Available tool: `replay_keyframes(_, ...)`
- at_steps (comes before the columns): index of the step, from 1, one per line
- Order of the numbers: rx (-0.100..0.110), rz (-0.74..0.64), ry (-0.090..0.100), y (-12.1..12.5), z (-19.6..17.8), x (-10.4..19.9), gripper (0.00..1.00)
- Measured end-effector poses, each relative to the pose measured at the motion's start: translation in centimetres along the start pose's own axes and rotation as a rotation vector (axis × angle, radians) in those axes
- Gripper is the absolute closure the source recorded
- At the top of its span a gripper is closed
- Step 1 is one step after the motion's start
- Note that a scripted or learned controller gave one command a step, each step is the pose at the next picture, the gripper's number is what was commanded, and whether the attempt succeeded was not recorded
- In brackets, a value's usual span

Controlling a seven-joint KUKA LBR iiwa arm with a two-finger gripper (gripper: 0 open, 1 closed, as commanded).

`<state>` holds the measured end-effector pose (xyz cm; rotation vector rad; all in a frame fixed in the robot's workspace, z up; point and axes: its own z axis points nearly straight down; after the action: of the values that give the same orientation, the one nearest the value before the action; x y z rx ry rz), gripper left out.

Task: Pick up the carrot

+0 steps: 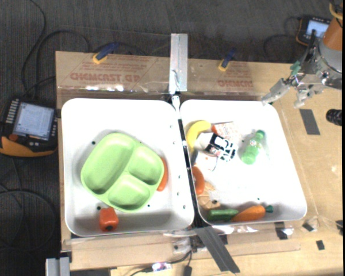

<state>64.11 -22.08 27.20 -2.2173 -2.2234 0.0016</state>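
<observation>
Looking down on the bench (328,171), we see two white bins side by side. The carrot (250,213) lies in the right bin (287,154), against its near wall toward the right corner, its green stem end pointing right. Just to its left, end to end and apparently touching it, lies a dark green vegetable (221,214), possibly a cucumber. The same bin holds a banana (196,130) near the divider, a green bottle (252,147), a small white packet with black marks (221,144), and an orange-red item (199,180) by the left wall. The left bin (75,125) holds a green divided plate (123,169), a red-orange block (108,218) at its near edge, and an orange sliver (163,175) partly hidden beside the plate.

The gripper (293,94) hangs at the upper right, outside the right bin's far right corner and well apart from the carrot. Its fingers appear spread, with nothing between them.

We judge the task to be at its start: the carrot rests untouched in the bin, and no approach has closed the gap. What remains is the whole of the work, namely travel across the bin to the near wall, descent, closure on the carrot and the lift. The wall and the neighbouring green vegetable leave little room, so we expect the grasp to demand care.
</observation>
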Motion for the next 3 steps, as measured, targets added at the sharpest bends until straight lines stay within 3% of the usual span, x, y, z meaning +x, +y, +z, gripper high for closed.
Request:
replay_keyframes(1,0.001,-0.117,-0.003,1.8,13.2,-0.1,0.00)
replay_keyframes(2,0.000,-0.198,-0.001,-10.9,12.9,-0.1,0.00)
replay_keyframes(3,0.000,-0.374,0.001,-15.7,7.4,7.6,0.00)
